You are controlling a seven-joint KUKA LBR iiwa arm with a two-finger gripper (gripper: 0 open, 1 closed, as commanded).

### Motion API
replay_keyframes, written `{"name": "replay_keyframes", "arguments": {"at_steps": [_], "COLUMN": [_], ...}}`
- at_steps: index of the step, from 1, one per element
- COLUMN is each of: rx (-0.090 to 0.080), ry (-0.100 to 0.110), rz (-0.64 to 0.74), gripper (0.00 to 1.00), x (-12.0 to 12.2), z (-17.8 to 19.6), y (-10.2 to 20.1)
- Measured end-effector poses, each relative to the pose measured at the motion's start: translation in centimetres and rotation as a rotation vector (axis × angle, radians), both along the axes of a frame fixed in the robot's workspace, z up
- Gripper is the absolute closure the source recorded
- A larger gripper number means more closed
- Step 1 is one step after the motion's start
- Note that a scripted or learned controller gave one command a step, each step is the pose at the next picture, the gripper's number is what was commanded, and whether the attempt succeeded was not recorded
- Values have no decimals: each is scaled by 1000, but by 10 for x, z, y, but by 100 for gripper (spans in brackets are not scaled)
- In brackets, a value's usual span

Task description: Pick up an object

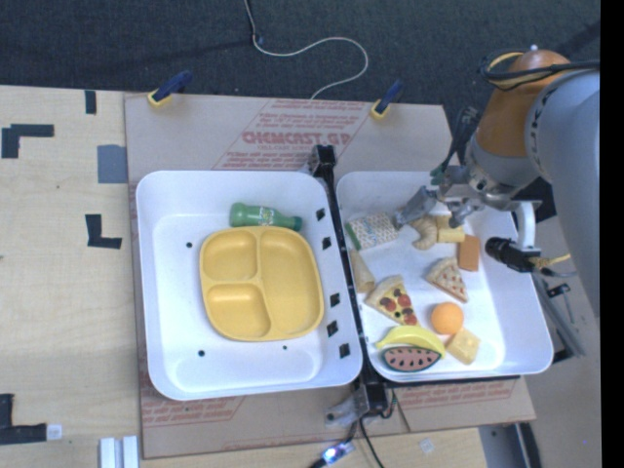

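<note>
I see the arm (546, 115) reaching in from the right over the right bin (522, 344), and I take that bin as my landmark. The gripper (429, 208) sits low over the bin's far half, above its upper middle; its two fingers (414, 206) look spread apart and nothing lies between them, so I read them as released and holding no object. Just below and right of the gripper, inside the bin, lies a tan bone-shaped toy (436, 232), close to the fingers though I cannot tell whether it touches them. Toward the bin's left wall from the gripper is a pale patterned block (373, 230). An orange-brown block (469, 253) lies right of the tan toy, and a wedge (448, 281) lies just nearer than it. In the bin's middle is a pizza slice (393, 299); an orange ball (447, 318) lies right of it, with a yellow cube (464, 345) beside the ball at the near side. At the bin's near wall a banana (409, 336) rests against a watermelon slice (409, 358). Left of the right bin, the left bin (161, 261) holds a yellow divided plate (261, 283) and a green bottle (263, 215) lying on its side at the plate's far edge. Both bins stand on cardboard (283, 135) on the desk (58, 291).
</note>
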State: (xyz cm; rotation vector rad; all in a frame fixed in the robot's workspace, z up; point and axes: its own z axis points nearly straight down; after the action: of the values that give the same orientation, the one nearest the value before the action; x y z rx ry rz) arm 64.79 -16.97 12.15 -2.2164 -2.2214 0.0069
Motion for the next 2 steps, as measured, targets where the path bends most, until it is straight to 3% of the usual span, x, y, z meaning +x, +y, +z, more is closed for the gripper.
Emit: {"name": "replay_keyframes", "arguments": {"at_steps": [1, 2], "rx": [-6, -3], "ry": [-18, -21], "rz": [3, 3], "gripper": [0, 100], "x": [4, 6], "z": [-32, -19], "y": [0, 2]}}
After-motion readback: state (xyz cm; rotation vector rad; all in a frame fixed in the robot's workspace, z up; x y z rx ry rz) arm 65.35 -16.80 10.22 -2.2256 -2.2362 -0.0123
